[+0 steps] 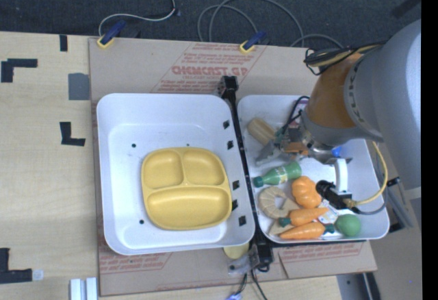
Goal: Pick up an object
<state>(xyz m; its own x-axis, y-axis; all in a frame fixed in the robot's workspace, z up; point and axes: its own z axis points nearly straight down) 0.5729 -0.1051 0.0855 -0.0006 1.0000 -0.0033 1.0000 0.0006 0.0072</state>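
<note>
My gripper (272,148) is low in the right bin (309,101), near its left wall, below the orange band of the wrist. A tan wooden cylinder (261,129) lies just above it and a green bottle (280,173) lies on its side just below it. Nothing is visibly held. Further toward the front lie an orange round fruit (304,190), two carrots (308,216), a tan ring-shaped biscuit (272,201) and a green ball (348,225).
The left bin (116,120) holds a yellow divided plate (185,187). A black divider (236,148) runs between the two bins. The bulky grey arm (387,86) covers the right bin's far right side. Cables lie behind the bins.
</note>
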